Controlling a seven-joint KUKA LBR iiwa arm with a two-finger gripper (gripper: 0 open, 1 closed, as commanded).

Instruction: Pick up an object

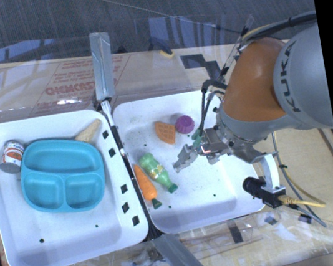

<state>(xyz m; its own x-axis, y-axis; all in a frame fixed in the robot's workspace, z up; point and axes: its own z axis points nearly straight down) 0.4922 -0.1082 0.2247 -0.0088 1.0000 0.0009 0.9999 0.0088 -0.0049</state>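
The tool (pixel 186 156) hangs over the right bin (pixel 193 216), near a green bottle (pixel 156 171) and an orange carrot (pixel 147 186). A waffle piece (pixel 166 132) and purple ball (pixel 184 124) lie farther back. The left bin (pixel 58 242) holds a blue tray (pixel 63 175).

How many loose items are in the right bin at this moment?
4. A green bottle and a carrot lie near its left wall; a waffle piece and a purple ball sit toward the back. The arm may hide others.
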